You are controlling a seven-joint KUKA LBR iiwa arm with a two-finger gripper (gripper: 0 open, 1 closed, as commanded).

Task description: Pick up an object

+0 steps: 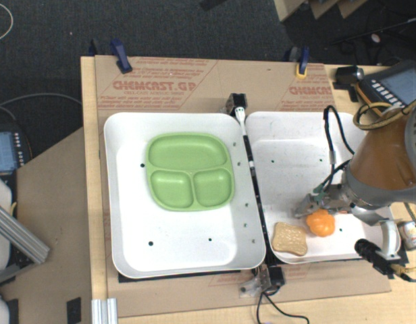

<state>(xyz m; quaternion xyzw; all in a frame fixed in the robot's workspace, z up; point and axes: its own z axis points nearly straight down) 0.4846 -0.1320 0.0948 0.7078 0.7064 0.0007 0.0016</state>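
Observation:
A small orange fruit (321,224) lies in the right bin (289,150) near its front edge. To its left, close by, rests a tan slice of bread (290,239). My gripper (317,206) hangs low over the bin, just above and behind the orange, close to it or touching it. The bulky grey wrist and a black cable cover much of the gripper. Nothing is visibly lifted off the bin floor.
A green three-compartment plate (190,171) sits in the left bin (127,208). A black divider (250,174) runs between the bins. The arm's body (387,167) covers the right bin's right side. Clamps and cables lie along the bench edges.

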